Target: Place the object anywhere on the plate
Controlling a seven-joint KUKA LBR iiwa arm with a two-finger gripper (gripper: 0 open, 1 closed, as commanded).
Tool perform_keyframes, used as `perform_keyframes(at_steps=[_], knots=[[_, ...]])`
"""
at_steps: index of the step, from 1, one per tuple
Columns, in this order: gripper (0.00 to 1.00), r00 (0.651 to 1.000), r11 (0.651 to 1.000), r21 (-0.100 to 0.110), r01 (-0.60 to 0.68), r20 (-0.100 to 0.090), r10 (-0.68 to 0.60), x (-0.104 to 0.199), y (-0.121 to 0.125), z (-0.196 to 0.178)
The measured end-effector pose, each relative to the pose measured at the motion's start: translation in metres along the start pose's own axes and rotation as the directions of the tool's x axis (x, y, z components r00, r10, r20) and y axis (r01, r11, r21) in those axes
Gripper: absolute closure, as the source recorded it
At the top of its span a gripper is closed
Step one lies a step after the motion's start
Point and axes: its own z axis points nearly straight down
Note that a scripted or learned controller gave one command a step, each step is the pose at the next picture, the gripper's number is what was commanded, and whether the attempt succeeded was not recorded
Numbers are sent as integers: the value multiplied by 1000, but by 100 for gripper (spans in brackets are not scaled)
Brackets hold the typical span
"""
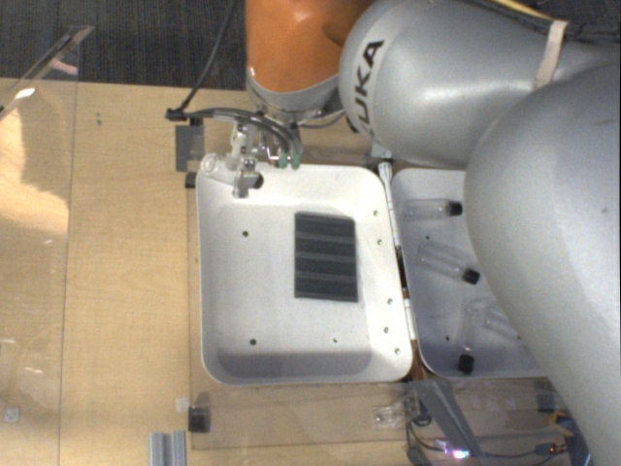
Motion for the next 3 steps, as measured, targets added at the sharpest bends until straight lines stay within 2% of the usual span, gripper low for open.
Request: perform_keyframes(at_steps=[1, 2, 3], knots=[[100, 903, 903, 2, -429, -2, 429, 0, 2, -37], [100, 905, 905, -4, -426, 6, 426, -1, 3, -49], [100, 980, 980, 2, -200, -4, 200, 12, 3, -43]])
